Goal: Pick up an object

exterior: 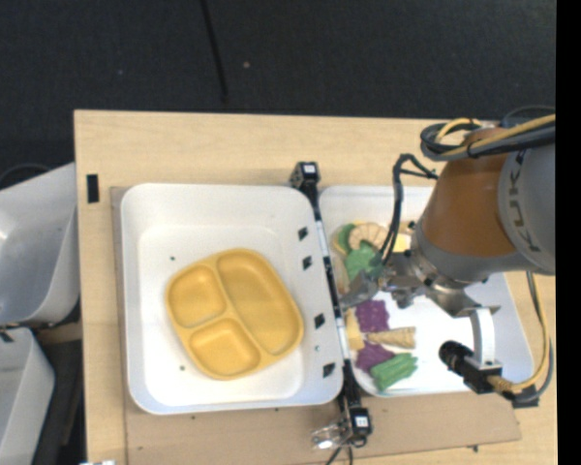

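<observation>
gripper (376, 281) low over right bin (508, 356), near its left wall | jaws: cannot tell whether parted or closed | targets: heap of small toys just below, purple piece (372, 314) nearest, cone (395, 336) lying across the bin, green piece (394, 369) farthest | yellow tray (233, 312) in left bin (145, 260), well apart
</observation>
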You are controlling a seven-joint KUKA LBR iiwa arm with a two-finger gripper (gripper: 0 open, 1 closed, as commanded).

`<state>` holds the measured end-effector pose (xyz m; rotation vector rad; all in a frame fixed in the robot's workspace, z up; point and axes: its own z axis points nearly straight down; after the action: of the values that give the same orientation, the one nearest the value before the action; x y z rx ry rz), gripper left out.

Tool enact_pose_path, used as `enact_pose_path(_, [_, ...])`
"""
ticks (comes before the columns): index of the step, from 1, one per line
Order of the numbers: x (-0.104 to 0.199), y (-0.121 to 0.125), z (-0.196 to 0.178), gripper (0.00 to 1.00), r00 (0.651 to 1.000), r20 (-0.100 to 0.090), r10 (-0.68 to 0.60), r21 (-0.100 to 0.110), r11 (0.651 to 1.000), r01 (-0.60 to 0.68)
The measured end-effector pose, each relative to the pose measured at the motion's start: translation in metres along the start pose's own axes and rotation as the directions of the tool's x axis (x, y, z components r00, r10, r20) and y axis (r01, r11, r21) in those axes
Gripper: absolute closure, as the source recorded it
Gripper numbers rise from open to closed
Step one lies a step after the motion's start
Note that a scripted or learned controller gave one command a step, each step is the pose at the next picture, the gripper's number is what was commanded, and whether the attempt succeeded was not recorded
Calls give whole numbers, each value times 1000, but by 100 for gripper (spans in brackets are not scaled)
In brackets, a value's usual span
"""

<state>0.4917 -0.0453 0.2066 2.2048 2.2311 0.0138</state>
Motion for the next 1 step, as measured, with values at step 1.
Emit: enact_pose_path(1, [-130, -3, -72, 0, 1000, 13, 22, -1, 1000, -22])
